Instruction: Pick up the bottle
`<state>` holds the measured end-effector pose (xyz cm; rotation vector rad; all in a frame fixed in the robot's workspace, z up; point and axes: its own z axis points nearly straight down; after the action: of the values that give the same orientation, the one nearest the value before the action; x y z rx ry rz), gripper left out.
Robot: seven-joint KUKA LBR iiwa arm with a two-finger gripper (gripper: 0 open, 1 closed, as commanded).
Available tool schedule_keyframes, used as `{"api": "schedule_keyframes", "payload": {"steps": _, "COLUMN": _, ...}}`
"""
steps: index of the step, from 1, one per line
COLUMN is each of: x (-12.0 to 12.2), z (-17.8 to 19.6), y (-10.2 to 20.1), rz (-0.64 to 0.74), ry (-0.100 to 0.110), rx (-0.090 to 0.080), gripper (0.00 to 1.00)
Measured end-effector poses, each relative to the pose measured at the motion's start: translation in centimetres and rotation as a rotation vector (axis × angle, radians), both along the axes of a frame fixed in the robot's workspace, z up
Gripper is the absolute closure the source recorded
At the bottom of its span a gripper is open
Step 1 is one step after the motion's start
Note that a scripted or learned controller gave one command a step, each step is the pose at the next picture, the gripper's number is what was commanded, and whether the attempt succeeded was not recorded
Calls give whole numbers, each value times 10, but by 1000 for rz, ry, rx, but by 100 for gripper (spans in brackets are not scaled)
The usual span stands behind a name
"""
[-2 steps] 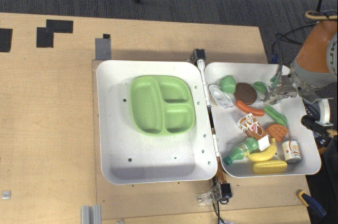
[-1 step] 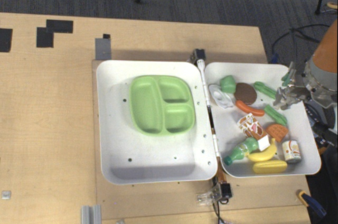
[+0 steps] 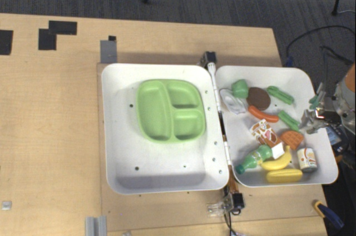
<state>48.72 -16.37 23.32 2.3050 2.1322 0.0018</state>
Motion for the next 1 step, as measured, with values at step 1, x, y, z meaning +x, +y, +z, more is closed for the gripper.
{"api": "schedule_keyframes", "payload": {"steps": 1, "x": 0, "z": 1, "y": -3, "rz": -190, "ry": -1, "rx": 0, "gripper": 100}}
